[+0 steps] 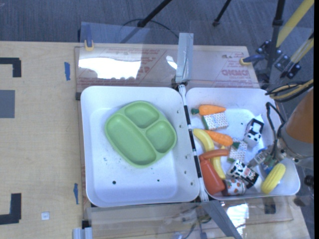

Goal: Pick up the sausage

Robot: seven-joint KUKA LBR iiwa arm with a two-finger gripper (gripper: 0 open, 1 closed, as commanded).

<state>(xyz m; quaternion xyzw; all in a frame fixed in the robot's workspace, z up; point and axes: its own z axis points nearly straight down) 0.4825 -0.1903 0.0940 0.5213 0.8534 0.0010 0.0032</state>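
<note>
Fingers [260,158]: I couldn't tell from this slant whether they were apart or together, as the tips were lost in clutter. Nothing visibly sat between them.

The gripper [263,157] was low in the right bin [289,187], near its right wall, with the grey arm and orange band [305,124] coming in from the right edge. It was just beside a yellow oblong piece [273,177] and close to a cow-patterned item [242,172].

The sausage [215,154] lay flat in the left half of the right bin, well apart from the gripper. Its long axis ran roughly left-right across the view, with the right end tipped slightly up-frame towards the far wall. The left end sat near the divider between the bins. The banana [204,139] was just beside it on the far side. A red chunky item [212,177] was just on the near side, and I couldn't tell whether the two touched.

Also in the right bin I saw two carrots [212,109] [220,138], a patterned box [216,120] between them, and a second cow-patterned item [255,131] further right.

The left bin [94,183] held a green divided plate [141,133], roughly centred. Both bins sat on the wooden tabletop [40,133].
</note>
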